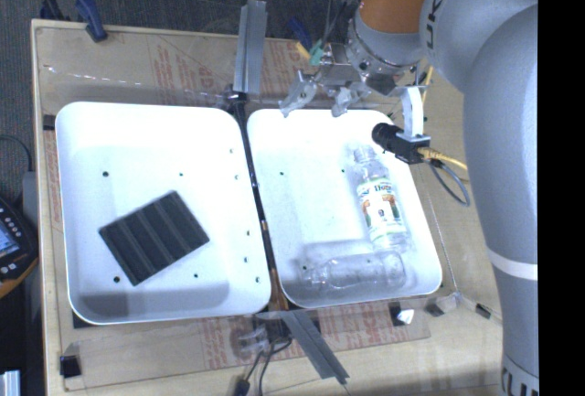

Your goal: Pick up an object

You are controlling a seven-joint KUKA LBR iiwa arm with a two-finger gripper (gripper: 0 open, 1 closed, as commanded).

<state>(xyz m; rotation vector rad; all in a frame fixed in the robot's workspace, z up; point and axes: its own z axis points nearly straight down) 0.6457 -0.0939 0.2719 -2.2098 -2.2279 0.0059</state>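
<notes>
My gripper (317, 100) hangs over the far rim of the right bin (302, 202), its two fingers spread open with nothing between them. In the right bin a small clear bottle with an orange-and-white label (379, 200) lies along the right side. A second clear plastic bottle (355, 272) lies across the near end of that bin. A dark ribbed rectangular slab (154, 236) lies flat in the left bin (110, 138), near its front left part. The gripper is well above and behind both bottles.
A metal bar (249, 45) stands at the back between the bins, just left of the gripper. A black divider runs between the two bins. Cables and a black connector (395, 140) hang near the wrist at the right bin's far right corner.
</notes>
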